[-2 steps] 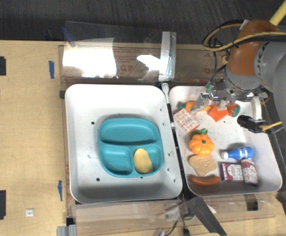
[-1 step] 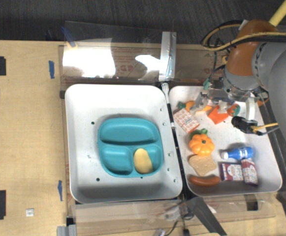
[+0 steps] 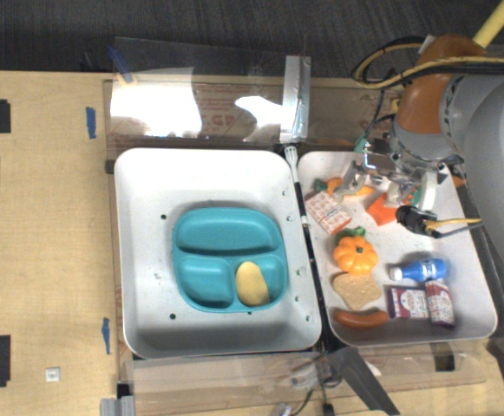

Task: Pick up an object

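We see the gripper (image 3: 369, 180) low over the right bin's (image 3: 481, 297) far end, near an orange carrot (image 3: 382, 211); whether its jaws are open, we cannot tell. The carrot looks light, stiff, slick: grip across its middle.

Arm (image 3: 486, 120): big grey rounded casing, smooth, matte. Orange band (image 3: 427, 102) above the wrist, glossy, domed top. Black and yellow cables (image 3: 389, 59) loop off the band. Gripper (image 3: 382, 180): silver metal hardware, small brackets, dark parts. Black stub with a yellow cable end (image 3: 434, 222) sticks out at its side.
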Controlling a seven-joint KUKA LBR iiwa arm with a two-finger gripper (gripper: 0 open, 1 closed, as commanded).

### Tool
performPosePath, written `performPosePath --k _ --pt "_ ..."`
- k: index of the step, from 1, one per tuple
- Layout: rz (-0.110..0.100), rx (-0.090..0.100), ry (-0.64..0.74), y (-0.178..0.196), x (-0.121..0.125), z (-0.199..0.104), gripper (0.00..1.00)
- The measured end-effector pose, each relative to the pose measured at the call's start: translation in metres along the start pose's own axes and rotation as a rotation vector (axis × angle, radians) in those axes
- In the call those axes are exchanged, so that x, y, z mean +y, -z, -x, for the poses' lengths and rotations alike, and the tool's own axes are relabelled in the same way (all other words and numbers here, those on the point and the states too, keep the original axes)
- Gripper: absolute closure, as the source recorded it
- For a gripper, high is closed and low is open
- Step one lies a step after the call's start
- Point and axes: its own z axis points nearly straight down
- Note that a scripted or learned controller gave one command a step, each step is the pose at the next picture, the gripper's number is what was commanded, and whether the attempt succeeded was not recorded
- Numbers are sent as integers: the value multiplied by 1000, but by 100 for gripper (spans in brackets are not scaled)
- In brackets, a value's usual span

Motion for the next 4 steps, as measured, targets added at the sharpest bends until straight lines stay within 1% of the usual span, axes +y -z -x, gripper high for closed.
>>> performPosePath --k 1,2,3,4 --pt "-13 7 -174 2 -2 -4 0" --pt "83 0 60 0 -25 41 0" --pt "7 -15 -20 -2 2 33 0" --pt "2 -19 -35 -2 3 31 0"
